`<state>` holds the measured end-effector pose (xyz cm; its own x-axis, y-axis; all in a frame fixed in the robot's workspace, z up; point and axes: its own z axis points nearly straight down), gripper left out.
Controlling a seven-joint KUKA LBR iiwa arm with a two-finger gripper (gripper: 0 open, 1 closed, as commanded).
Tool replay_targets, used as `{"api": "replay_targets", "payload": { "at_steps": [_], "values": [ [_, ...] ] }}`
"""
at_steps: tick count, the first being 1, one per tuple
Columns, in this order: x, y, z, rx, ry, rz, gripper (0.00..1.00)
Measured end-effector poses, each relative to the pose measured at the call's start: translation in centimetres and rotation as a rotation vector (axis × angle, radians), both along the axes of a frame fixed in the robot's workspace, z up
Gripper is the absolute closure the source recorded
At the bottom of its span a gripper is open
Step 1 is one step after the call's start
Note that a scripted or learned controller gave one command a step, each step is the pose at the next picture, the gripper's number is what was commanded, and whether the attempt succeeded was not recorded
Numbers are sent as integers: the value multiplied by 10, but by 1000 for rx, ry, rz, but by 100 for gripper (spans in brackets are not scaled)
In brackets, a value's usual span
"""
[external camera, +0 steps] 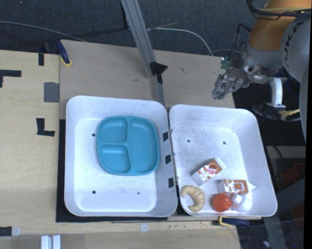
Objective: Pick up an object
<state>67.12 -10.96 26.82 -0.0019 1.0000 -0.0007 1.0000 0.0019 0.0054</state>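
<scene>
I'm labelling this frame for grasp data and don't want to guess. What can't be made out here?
- End effector, camera view: small and blurred, so its state can't be read.
- White item in the right bin: partly covered by the red ball and a small carton; its identity is unclear.
- Print on the other small carton: too small to read.
- Arm: cut off by the top and right edges.

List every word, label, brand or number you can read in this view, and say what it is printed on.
No text is readable.
Small carton in the right bin: red and white print, too blurred to read.
Second carton beside the red ball: orange and white print, too blurred to read.
Blue divided plate, croissant and end effector: no markings visible.
</scene>
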Motion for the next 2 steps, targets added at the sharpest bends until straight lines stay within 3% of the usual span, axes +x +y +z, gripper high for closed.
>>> {"api": "replay_targets", "payload": {
  "at_steps": [2],
  "values": [
    [-10,103,-23,2,9,4,100]
  ]
}}
